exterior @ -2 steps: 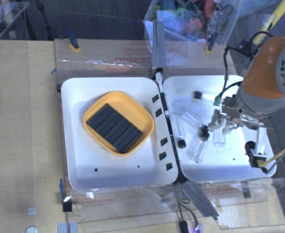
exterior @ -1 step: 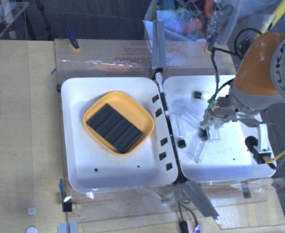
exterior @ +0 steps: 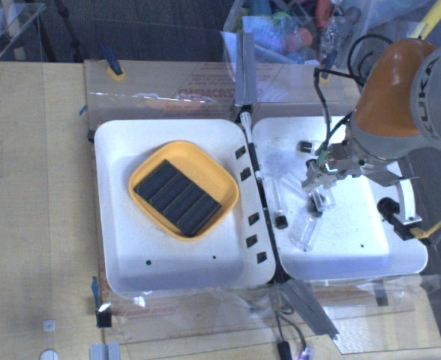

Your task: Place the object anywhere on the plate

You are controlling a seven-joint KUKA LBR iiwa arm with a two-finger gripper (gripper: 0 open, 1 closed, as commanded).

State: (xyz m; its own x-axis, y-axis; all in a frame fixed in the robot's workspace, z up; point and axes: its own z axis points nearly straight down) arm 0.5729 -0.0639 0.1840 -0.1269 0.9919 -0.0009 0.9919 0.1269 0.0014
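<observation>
Hand [exterior: 319,198] low over the right bin [exterior: 370,257], whether it grips anything I cannot tell.

Dark ridged slab [exterior: 178,196] lies flat on the yellow plate [exterior: 147,169] in the left bin [exterior: 115,201], well apart from the hand. A black-tabbed divider [exterior: 252,193] runs between the bins. Small clear bits [exterior: 307,233] lie just below the hand. Bare white floor is free around the plate, on a wooden counter [exterior: 33,201].
</observation>
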